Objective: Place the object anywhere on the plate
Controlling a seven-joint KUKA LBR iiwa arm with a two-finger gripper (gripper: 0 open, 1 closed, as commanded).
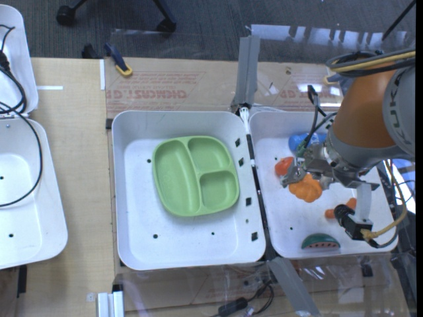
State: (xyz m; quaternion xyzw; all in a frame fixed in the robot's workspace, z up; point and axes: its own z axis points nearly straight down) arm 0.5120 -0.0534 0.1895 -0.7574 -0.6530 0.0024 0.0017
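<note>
While the green divided plate (196,175) sits tilted in the left bin (132,243), the gripper (301,177) is over in the right bin (284,236), right at an orange toy (307,189) and a red-orange piece (283,166). Honestly can't tell if the fingers are apart or clamped on anything. A blue object (301,141) lies just behind, and a watermelon slice toy (320,244) sits by the near wall.

Matt green plastic plate (195,175); smooth white plastic bins (132,197).
</note>
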